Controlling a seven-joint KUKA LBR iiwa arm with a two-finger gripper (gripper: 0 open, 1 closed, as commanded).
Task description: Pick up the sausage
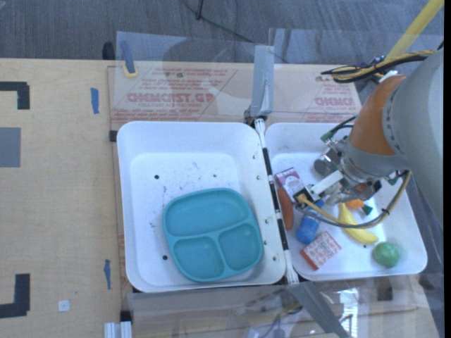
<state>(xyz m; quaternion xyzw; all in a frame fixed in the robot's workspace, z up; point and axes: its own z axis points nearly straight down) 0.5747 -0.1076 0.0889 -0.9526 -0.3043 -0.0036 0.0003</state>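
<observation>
The sausage [286,210], a reddish-brown stick, lies along the left wall of the right bin [412,234], end-on to the view. My gripper [340,191] hangs low over the middle of that bin, to the right of the sausage and apart from it. The wrist and its fittings hide whatever lies directly under it. Nothing can be seen held.
Around the gripper lie a blue cup [308,229], a yellow banana [356,225], a red-and-white box [322,250], a red packet [287,179] and a green ball [386,253]. The left bin [141,153] holds a teal divided plate [211,232].
</observation>
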